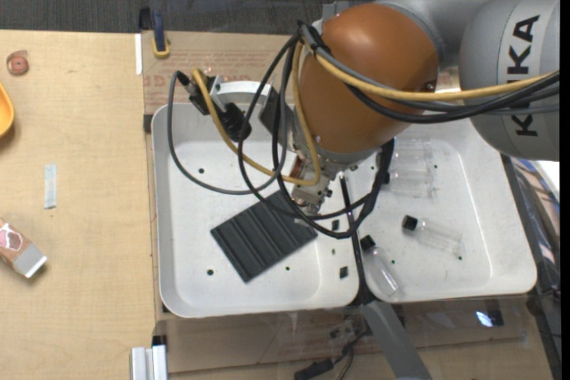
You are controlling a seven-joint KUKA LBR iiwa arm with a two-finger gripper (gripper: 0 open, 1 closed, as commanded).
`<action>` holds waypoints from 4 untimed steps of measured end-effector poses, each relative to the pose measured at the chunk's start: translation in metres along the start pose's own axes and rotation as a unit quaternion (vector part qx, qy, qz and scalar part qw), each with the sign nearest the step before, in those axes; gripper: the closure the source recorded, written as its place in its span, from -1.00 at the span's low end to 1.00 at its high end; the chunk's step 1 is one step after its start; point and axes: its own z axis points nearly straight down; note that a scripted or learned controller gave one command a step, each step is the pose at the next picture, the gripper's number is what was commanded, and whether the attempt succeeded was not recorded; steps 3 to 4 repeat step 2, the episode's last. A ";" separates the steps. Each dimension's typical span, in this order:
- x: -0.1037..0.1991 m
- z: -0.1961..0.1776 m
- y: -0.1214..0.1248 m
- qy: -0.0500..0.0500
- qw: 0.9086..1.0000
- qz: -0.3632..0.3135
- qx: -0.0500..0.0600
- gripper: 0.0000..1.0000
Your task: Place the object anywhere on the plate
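Observation:
A dark grey ribbed rectangular plate (pixel 264 238) lies flat and skewed in the left white bin (pixel 178 280), toward its front right. My gripper (pixel 311 192) hangs just above the plate's far right corner, largely hidden under the arm's orange wrist band (pixel 367 76) and a tangle of black and yellow cables. In the right bin (pixel 508 262) lie clear plastic pieces: a crumpled one (pixel 415 169) at the back, a small vial with a black cap (pixel 431 231) in the middle, and another clear piece (pixel 379 270) near the front left.
Small black bits (pixel 343 273) lie near the divide between the bins. The wooden bench to the left carries a grey strip (pixel 51 187), a small block (pixel 20 250) and an orange object (pixel 4 116) at the edge. The arm covers the bins' back middle.

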 end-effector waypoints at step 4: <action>0.032 0.036 -0.088 0.001 0.995 -0.103 0.001 1.00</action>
